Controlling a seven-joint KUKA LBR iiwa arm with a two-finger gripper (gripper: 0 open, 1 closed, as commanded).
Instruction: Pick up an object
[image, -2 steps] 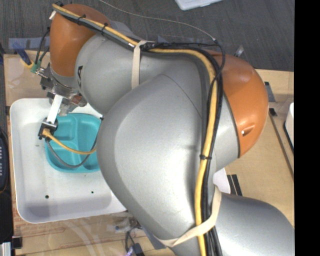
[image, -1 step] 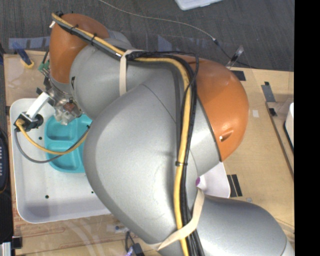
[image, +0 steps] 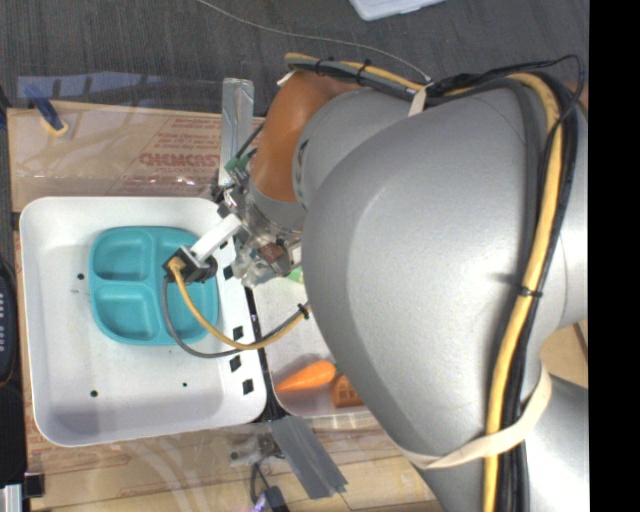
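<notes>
Gripper (image: 262, 252) is hanging over the divider between the two bins, just beside the teal tray's (image: 140, 285) right edge. You cannot tell from this view whether it is released or clenched; nothing is showing as grasped. The tray is lying flat in the left bin (image: 60, 400), its long axis running up and down the picture, and it is sitting immediately left of the gripper. An orange object (image: 308, 377), possibly a carrot, is lying in the right bin, below the tray's lower right corner, with its long axis roughly across the picture. By my judgement you are nearer the tray, but its flat form is offering little to pinch. The arm (image: 440, 260) is covering most of the right bin, so room there is hard to judge.
</notes>
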